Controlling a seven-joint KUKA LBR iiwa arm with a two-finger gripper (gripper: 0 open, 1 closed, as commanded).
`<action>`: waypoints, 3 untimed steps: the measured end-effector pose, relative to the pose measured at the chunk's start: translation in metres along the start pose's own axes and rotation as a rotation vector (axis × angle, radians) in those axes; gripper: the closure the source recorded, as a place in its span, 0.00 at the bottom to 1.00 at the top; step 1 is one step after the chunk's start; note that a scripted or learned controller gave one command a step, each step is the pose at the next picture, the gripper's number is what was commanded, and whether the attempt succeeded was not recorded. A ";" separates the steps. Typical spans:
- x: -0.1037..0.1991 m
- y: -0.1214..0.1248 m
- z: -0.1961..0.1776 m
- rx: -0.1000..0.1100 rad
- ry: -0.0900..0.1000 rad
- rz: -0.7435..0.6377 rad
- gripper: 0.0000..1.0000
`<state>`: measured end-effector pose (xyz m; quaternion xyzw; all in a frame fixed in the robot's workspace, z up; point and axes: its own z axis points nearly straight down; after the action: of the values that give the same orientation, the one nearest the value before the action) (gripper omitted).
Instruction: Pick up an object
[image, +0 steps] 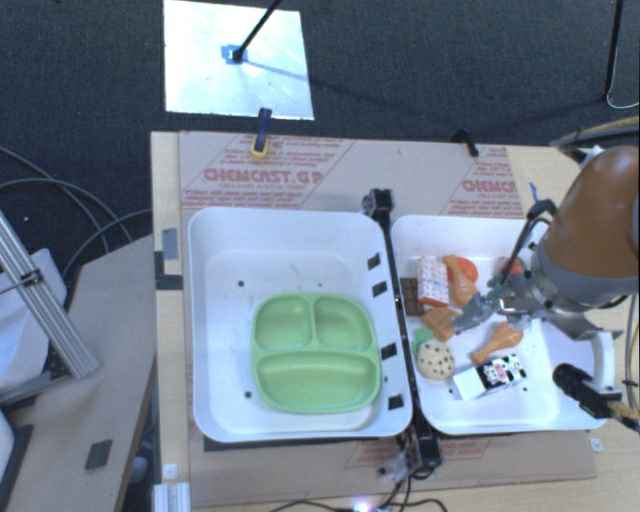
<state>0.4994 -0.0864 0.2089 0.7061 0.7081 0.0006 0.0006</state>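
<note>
Arm reaches into the right bin (575, 410), fingers (478, 316) low among the toy food; whether they are apart or together, I cannot tell. Orange wedge (441, 323) sits touching their tips on the left; cookie (435, 359) just below; drumstick (497, 344) just right; carton (432, 282) above; black-and-white box (490, 377) below. Left bin (215, 300) holds a green divided plate (316, 352), well apart

My end effector (478, 318) is low in the right bin (560, 405), among the toy foods: a cookie (434, 359), a milk carton (489, 377), a drumstick (497, 342) and an orange piece (440, 323). The left bin (220, 300) holds a green tray (316, 352)
</note>
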 end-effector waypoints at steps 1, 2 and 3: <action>0.053 0.044 0.026 -0.002 0.001 -0.007 0.00; -0.001 0.011 0.128 0.004 0.001 0.008 0.00; -0.001 0.092 0.077 -0.009 -0.002 -0.003 0.00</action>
<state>0.5917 -0.0872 0.1322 0.7048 0.7094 0.0032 0.0046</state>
